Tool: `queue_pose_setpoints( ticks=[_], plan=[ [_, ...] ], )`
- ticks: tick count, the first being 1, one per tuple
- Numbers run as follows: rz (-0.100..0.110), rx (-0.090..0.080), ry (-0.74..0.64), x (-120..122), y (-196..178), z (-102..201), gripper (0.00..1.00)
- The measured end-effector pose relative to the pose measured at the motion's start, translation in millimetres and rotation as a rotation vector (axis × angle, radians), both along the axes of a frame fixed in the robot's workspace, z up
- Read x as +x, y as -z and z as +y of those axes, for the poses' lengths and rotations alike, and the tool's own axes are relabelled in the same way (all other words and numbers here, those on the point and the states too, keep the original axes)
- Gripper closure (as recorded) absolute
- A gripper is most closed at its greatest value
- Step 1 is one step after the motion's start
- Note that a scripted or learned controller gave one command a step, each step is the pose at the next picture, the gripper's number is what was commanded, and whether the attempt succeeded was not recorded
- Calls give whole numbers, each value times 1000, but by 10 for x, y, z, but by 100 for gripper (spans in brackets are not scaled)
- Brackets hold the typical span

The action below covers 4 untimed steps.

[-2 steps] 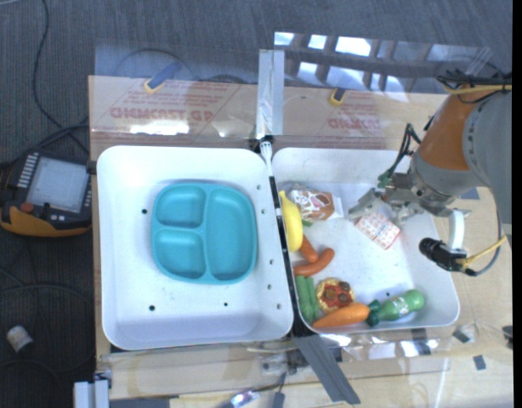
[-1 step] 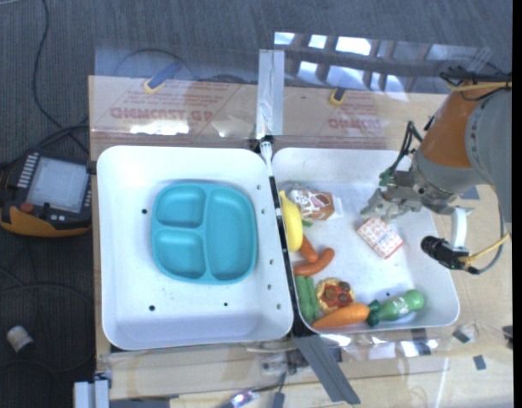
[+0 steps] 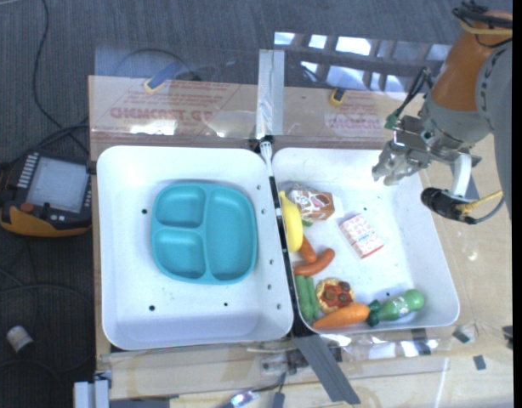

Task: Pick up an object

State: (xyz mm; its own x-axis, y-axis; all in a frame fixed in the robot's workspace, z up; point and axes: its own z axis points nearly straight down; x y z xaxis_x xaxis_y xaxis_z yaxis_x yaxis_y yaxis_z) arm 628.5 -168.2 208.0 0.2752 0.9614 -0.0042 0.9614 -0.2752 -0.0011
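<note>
Bench, two bins: toys line the right bin's (image 3: pixel 431 253) left edge—gripper (image 3: pixel 394 167) above its far-right corner, grip state indiscernible.

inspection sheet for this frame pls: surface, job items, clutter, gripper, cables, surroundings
Surface: two white bins side by side; left bin holds a teal divided tray.
Job items: in the right bin, banana, wrapped snack, small pink box, carrot, pizza slice, green bottle, mostly along the left wall and front.
Clutter: nothing seen.
Gripper: gripper above the right bin's back right corner, holding nothing visible.
Cables: black cables on the floor, left.
Surroundings: handheld pendant on the floor; cardboard behind the bins.
</note>
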Motion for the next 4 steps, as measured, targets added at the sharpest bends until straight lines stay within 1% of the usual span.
queue_pose_setpoints(
  ticks=[1,2,3,4],
  plan=[
    [2,4,113,-452,-153,291,100],
    [5,5,111,-451,-231,305,100],
    [3,4,362,-680,-159,700,100],
    [0,3,244,-849,-712,577,100]
  ],
)
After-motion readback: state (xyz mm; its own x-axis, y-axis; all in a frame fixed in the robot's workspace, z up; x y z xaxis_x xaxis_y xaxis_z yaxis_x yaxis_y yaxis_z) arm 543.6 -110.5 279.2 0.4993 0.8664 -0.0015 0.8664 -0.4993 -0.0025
